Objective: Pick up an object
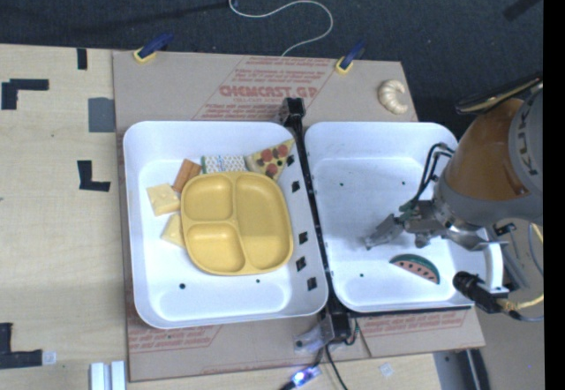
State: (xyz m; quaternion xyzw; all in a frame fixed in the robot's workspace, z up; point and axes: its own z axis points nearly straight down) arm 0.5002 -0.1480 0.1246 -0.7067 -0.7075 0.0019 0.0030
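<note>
Two shallow white bins sit side by side on a cardboard-covered surface (265, 88). The left bin (146, 221) holds a yellow divided plate (237, 222) with three compartments, lying flat near its middle. Around the plate's upper and left edges lie smaller pieces: a pale cheese-like square (162, 198) touching its left side, an orange-brown cracker (185, 173) just above that, and a pizza slice (274, 156) near the divider between the bins. The right bin (371, 154) carries a watermelon slice (416, 268) lying flat toward its lower right corner. The arm (490, 159) reaches in from the right, and its jaws (378, 237) hover low over the middle of the right bin, pointing left, just above and to the left of the watermelon slice and apart from it. The fingers look drawn close together with nothing between them, though the slant makes this hard to confirm. A tan shell-like object (395, 96) rests on the cardboard beyond the right bin.
</note>
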